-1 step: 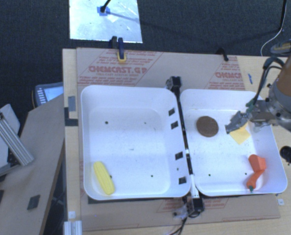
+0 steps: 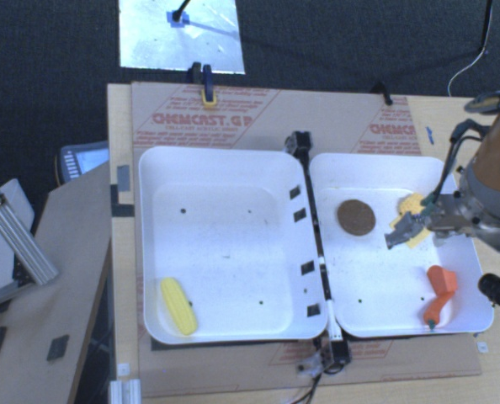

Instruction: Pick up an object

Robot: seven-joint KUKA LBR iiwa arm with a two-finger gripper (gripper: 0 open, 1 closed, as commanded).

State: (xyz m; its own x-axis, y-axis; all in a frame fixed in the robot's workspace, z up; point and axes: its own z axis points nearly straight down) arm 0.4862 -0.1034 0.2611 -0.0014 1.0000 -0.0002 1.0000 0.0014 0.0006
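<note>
Right bin [image 2: 376, 310]: brown round disc [image 2: 356, 217], yellow piece [image 2: 413, 209] right of the disc, orange carrot-like toy [image 2: 437, 293] below-right of the disc, long axis slanting down-left. Left bin [image 2: 225, 183], left of the disc: corn cob [image 2: 178, 305] (long axis tilted, top end up-left). Board under the bins reads "CHEMCAST GP" [image 2: 201, 119]. Gripper [image 2: 399, 232] low over the yellow piece; finger spread: cannot tell.

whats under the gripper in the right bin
A pale yellow object lies under the gripper in the right bin. The gripper covers part of it, so its full shape stays hidden.
</note>
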